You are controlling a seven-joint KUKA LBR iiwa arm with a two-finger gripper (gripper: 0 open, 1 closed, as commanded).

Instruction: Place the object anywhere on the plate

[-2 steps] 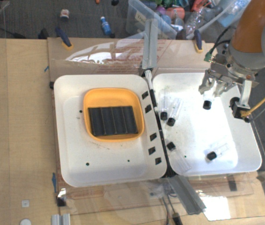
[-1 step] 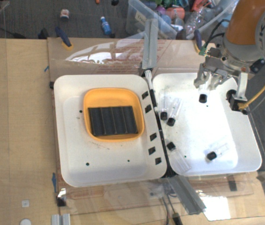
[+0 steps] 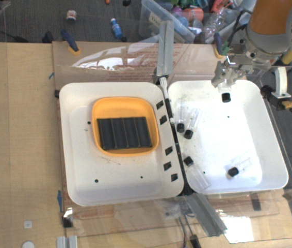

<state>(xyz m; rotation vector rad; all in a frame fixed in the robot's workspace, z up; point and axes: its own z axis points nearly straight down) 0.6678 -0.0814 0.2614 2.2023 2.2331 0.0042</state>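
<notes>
Plate: orange, in left bin.
Object: dark ribbed rectangular block, lying flat on plate.
Gripper: above far edge of right bin; finger state impossible to tell.
Right bin contents: several small clear pieces with black ends.

The grey arm with its orange band is reaching in from the upper right, wrist angling down and leftward; the claw is hanging low at the far end, its finger state unclear
</notes>
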